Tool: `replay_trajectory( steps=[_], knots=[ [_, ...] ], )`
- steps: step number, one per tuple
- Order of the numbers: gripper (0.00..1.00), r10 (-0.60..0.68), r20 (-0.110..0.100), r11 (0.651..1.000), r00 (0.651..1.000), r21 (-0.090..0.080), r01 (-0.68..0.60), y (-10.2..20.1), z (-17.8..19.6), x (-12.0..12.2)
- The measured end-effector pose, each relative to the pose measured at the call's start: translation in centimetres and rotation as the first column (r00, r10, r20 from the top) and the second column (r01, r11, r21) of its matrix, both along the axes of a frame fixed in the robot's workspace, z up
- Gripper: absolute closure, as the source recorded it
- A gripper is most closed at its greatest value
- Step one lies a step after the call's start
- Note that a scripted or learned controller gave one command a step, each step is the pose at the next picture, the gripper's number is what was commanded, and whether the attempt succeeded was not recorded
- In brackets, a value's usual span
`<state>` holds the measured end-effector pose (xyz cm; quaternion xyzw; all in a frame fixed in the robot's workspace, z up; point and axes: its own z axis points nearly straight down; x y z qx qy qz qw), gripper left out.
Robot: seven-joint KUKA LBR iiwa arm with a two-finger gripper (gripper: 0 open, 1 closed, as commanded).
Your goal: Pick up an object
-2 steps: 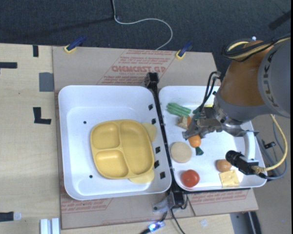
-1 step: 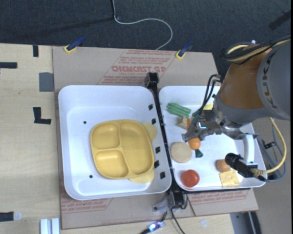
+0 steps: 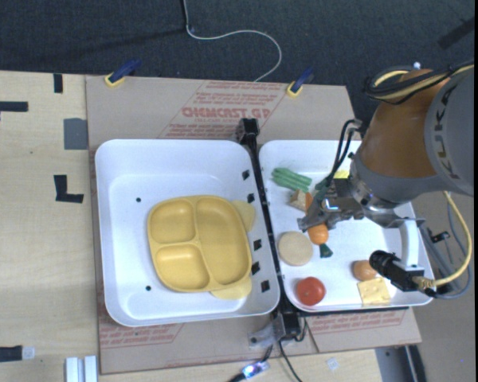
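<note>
Hand (image 3: 319,223) grips one orange toy (image 3: 319,233); whether firmly, I cannot tell.

Both white bins (image 3: 115,213) look like smooth moulded plastic with a soft sheen. The yellow divided tray (image 3: 199,241) in the left bin is matt plastic, slightly waxy. Under the bins lies a sheet of brown cardboard (image 3: 215,110) (printed in red, dull and papery), resting on a pale wood-look worktop (image 3: 32,237). In the right bin, the red tomato (image 3: 309,290) is glossy plastic, the beige round piece (image 3: 295,249) matt. The arm's orange band (image 3: 398,138) is smooth and satin; the end effector (image 3: 327,212) looks like bare grey metal.
</note>
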<state>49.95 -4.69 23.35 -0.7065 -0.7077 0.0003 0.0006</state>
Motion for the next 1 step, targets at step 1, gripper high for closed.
replay_trajectory(
  steps=[1],
  knots=[
    [1.0, -0.001, -0.003, 1.0, 1.0, -0.001, 0.001, 0.27, -2.06, 0.57]
  ],
)
